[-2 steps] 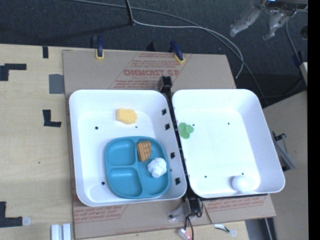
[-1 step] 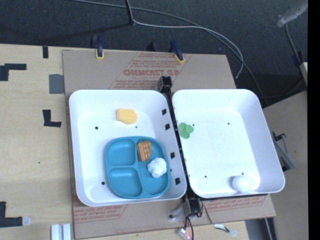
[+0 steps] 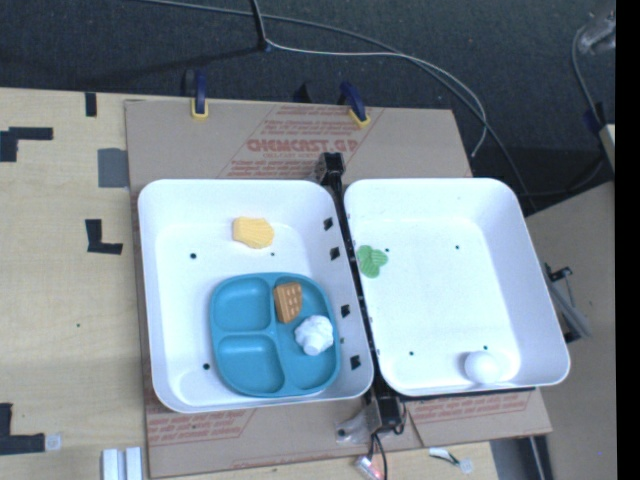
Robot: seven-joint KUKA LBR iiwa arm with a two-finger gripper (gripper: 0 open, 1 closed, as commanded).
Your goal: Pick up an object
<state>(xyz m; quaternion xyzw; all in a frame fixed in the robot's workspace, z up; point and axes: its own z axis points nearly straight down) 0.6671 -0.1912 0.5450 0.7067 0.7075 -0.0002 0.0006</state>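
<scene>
The two bins [image 3: 160, 298] look like smooth, slightly glossy white plastic. In the left one, the blue tray [image 3: 245, 353] is matt plastic; on it lie a ridged tan waffle piece [image 3: 288, 301] and a crumpled white wad [image 3: 314, 335]. Under the bins, the cardboard sheet [image 3: 290, 143] is matt brown with red print.

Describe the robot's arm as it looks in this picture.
The one piece that may belong to the arm is a pale grey, rounded, glossy shape at the upper right edge. Too little of it is in frame to make out a band, markings or joints. A thin cable runs across the top of the picture; whether it serves the arm cannot be told.
</scene>
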